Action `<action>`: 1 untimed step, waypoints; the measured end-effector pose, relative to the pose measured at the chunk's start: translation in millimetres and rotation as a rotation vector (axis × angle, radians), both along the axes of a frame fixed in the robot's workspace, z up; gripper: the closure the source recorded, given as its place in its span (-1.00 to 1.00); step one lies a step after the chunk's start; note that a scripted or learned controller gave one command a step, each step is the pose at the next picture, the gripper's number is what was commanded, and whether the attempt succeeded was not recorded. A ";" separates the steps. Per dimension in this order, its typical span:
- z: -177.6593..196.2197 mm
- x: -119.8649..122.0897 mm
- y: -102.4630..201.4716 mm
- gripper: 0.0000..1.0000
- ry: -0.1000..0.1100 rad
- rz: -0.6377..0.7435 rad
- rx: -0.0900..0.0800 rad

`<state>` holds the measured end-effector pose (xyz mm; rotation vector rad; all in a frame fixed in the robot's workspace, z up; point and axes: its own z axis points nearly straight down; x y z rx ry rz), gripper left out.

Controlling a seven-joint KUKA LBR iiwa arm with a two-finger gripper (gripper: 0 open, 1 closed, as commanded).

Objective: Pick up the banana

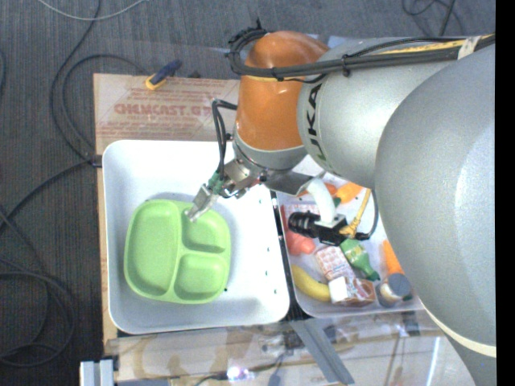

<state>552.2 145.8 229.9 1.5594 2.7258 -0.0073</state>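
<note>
**Step in hand.** Approach, not yet directed at the target. The gripper hangs over the left bin, with its tip at the far edge of a green divided plate. It is either just above that edge or touching it, and contact cannot be confirmed from this slant. Nothing is seen held. Whether the gripper is open or closed cannot be told, because the tip is small and seen obliquely.

**Task item.** The banana lies flat in the right bin, towards its near left corner. It sits among clutter: a red item lies just on its far side, and a printed packet touches it. Its right end appears to run under a second packet, though that overlap is not clear.

**Relation.** The banana is to the right of the gripper and nearer, across the wall between the two bins. The two are well apart, and the grasp has not been attempted.

**Next move, as judged.**
- The gripper should rise clear of the plate and travel right over the dividing wall.
- It should then descend on the exposed left and middle part of the banana.
- The grip should go across the fruit's narrow width.
- The crowding neighbours leave little margin, so a stray packet could be caught with it.
</note>
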 end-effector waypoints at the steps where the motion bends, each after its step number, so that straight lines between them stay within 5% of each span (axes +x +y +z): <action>1: -58.3 -69.4 -3.9 -1.00 0.003 0.265 0.003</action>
